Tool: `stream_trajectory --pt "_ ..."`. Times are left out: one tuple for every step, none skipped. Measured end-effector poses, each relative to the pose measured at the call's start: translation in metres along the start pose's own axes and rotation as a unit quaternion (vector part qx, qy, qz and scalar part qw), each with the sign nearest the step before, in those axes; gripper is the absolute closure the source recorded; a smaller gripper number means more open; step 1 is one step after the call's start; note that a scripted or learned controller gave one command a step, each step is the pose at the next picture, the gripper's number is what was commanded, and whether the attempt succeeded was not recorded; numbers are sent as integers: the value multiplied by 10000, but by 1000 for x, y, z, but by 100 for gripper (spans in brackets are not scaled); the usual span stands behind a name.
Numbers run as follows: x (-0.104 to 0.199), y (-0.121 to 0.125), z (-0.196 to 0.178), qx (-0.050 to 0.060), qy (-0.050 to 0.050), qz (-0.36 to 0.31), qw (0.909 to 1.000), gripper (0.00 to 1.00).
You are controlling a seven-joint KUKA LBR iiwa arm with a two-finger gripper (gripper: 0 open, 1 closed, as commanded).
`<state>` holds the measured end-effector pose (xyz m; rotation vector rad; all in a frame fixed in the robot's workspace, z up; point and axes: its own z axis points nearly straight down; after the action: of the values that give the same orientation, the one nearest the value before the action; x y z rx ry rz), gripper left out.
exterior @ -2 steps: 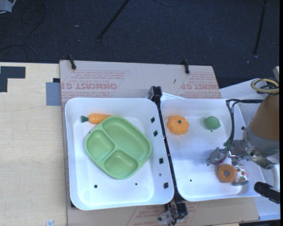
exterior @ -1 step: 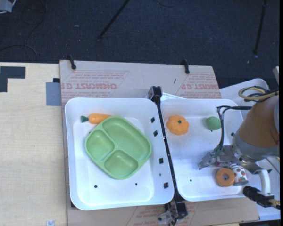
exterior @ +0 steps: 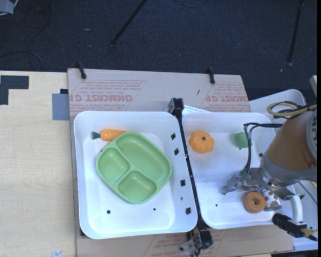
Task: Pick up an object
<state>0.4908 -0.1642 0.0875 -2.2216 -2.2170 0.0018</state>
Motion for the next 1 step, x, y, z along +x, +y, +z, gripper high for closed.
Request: stream_trajectory --pt "-1 0 -12 -8 1 27 10000 100"
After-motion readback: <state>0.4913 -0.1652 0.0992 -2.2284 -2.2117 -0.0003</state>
